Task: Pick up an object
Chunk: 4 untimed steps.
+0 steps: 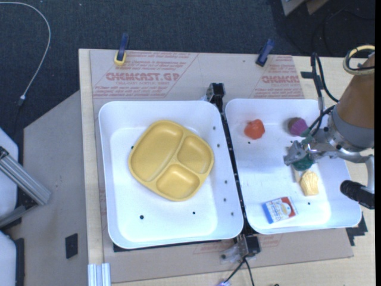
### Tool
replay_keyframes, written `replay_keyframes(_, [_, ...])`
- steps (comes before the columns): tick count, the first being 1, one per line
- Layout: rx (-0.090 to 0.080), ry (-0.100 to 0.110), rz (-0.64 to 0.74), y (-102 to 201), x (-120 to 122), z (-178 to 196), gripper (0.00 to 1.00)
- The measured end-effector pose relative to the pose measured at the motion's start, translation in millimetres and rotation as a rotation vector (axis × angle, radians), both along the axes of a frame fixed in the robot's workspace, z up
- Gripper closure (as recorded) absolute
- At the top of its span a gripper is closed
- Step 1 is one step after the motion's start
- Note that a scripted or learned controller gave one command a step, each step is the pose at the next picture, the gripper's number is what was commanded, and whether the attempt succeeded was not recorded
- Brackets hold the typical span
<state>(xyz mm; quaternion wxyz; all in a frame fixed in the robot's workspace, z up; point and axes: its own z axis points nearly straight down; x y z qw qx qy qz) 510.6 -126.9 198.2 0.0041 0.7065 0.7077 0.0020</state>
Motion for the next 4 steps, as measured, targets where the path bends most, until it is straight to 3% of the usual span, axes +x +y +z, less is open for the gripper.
replay_keyframes(1, [0.001,0.004,-0.001,0,1,17,1.00])
replay_keyframes(4, [0.005,0.012,0.004,174,-15,15,1.00])
